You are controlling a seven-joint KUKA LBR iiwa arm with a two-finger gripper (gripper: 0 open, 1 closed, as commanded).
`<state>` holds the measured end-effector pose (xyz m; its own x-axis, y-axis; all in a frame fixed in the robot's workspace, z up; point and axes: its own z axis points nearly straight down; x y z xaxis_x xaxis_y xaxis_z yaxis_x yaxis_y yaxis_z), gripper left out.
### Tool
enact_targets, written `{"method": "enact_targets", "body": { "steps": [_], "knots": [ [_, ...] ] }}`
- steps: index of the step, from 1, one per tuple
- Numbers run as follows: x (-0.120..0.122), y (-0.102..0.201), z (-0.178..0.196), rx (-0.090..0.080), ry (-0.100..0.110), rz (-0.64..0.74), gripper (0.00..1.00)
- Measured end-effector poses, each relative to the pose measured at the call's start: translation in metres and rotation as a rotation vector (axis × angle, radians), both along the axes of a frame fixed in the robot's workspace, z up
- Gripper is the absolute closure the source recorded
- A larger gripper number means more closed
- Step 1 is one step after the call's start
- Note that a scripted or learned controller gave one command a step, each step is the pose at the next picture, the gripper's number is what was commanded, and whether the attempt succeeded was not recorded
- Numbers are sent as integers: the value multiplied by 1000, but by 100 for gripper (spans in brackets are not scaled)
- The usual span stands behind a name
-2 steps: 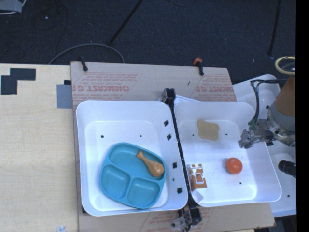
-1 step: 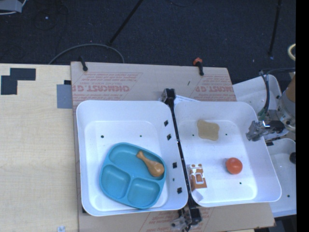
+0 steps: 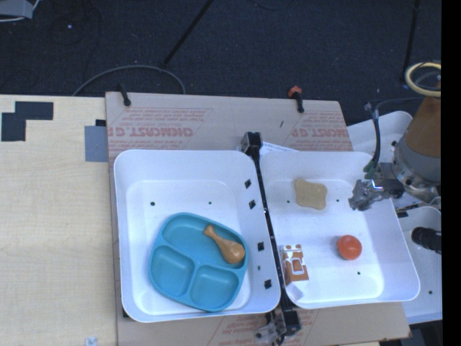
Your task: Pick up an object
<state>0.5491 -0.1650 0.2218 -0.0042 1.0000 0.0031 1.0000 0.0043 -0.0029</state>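
The right bin (image 3: 403, 265) holds three loose items. A beige bread-like slice (image 3: 310, 194) lies near its far side, a small red ball (image 3: 349, 247) sits toward the right, and a small orange-and-white piece (image 3: 294, 263) lies by the left wall. My gripper (image 3: 362, 193) hangs at the bin's right edge, to the right of the beige slice and above the red ball in the picture. Nothing shows in its grasp. The grey arm with its orange band (image 3: 425, 125) comes in from the right.
In the left bin (image 3: 130, 193) a blue divided plate (image 3: 189, 272) carries a tan toy drumstick (image 3: 225, 245). A black divider (image 3: 261, 215) separates the bins. Cardboard (image 3: 187, 125) lies under them, and the wooden bench (image 3: 50, 222) stretches to the left.
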Motion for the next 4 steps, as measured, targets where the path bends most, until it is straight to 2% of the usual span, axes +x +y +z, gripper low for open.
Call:
{"method": "enact_targets", "body": {
  "steps": [2, 4],
  "knots": [
    [8, 100, 12, -1, -2, 1, 100],
    [20, 195, -2, -1, 1, 0, 100]
  ]
}}
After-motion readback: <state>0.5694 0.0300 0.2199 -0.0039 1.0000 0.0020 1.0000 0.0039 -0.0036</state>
